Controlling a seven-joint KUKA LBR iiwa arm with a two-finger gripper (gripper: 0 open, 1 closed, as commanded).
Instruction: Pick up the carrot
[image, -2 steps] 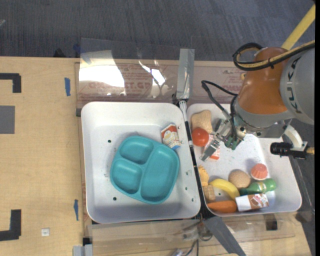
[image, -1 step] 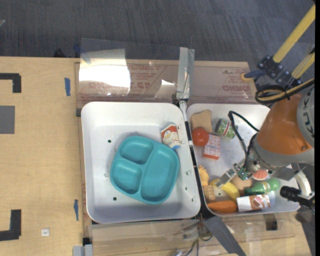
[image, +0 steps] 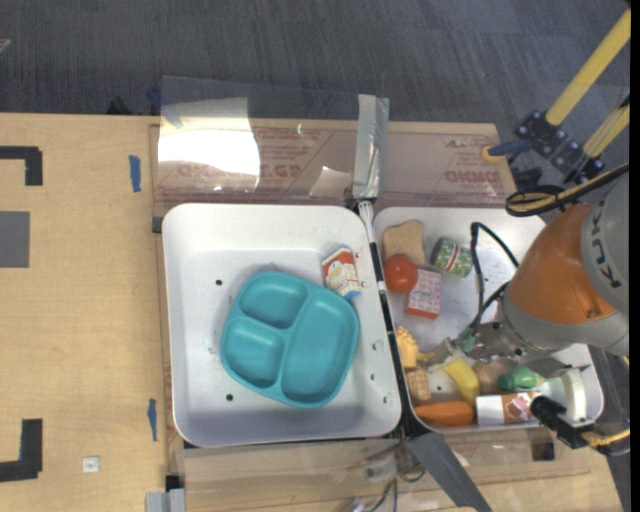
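The carrot (image: 445, 412) is a short orange piece lying flat along the front wall of the right bin (image: 520, 228). It is wedged between a small tan block (image: 417, 384) and a white bottle with a red label (image: 505, 407). My gripper (image: 480, 344) hangs over the bin's middle, above and slightly right of the carrot, with a yellow toy (image: 462, 378) between them. Its metal wrist hides the fingertips. Nothing shows in its grasp.
The right bin also holds a bread slice (image: 403, 240), a red tomato (image: 401, 273), a green can (image: 452, 257), a pink box (image: 425, 293), and a green toy (image: 520, 380). The left bin (image: 190, 300) holds a teal divided plate (image: 290, 338) and a small carton (image: 342, 270).
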